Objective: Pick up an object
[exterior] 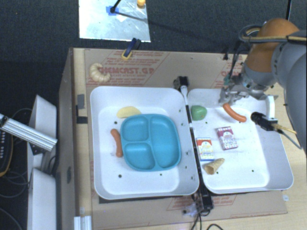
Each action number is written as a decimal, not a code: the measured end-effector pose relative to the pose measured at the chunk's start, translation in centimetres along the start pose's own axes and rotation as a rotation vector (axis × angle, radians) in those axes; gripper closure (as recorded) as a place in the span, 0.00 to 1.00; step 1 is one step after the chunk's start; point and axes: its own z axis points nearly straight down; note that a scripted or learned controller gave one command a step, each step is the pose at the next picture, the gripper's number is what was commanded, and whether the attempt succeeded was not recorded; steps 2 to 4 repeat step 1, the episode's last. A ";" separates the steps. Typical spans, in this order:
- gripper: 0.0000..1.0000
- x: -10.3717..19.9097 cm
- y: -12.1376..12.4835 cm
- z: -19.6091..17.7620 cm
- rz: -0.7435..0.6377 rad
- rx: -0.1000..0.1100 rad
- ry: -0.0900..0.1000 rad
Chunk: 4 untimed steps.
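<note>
Lying just beside the tool (pixel 230 96): a sausage (pixel 234 112).

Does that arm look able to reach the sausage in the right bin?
Probably yes. The gripper hangs just beside the sausage, which lies apart from the green ball and the red box, with nothing over it.

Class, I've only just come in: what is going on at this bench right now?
A grey robot arm reaches in from the right, with its hand low over the far end of the right bin. The hand sits just above an orange sausage, with nothing visibly held. A green object, two small packets and a cone also lie in that bin. The left bin holds a blue divided tray, another sausage and a yellow piece.
</note>
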 end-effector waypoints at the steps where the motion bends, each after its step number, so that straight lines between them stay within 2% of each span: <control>1: 1.00 7.7 -3.2 -5.3 0.000 0.001 0.001; 4: 1.00 7.7 -3.2 -5.3 0.000 0.001 0.001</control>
